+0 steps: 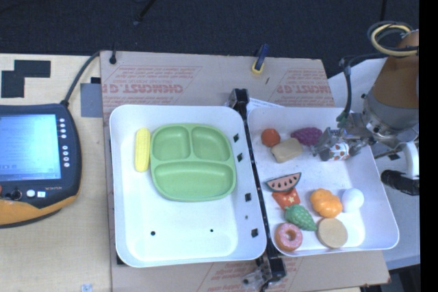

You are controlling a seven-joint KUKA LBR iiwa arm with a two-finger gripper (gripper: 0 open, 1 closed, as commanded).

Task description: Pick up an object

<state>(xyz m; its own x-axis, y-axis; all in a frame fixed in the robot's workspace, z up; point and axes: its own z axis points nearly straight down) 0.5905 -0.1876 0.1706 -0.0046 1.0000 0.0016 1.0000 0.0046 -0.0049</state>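
The right bin [383, 215] holds toy foods: a red tomato [270, 137], a beige block [287, 150], purple grapes [307, 135], a watermelon slice [283, 182], a strawberry [287, 198], a green leafy piece [299, 217], an orange [325, 202], a white egg [352, 199], a pink donut [288, 237] and a tan round cookie [332, 232]. My gripper [333, 148] hangs low over the bin's upper right part, just right of the grapes. Nothing is visibly between its fingers.
The left bin [130, 215] holds a green divided plate [192, 162] and a yellow corn cob [142, 149]. A teach pendant [34, 161] lies on the bench at far left. A black divider [250, 167] separates the bins. Cables hang by the arm at right.
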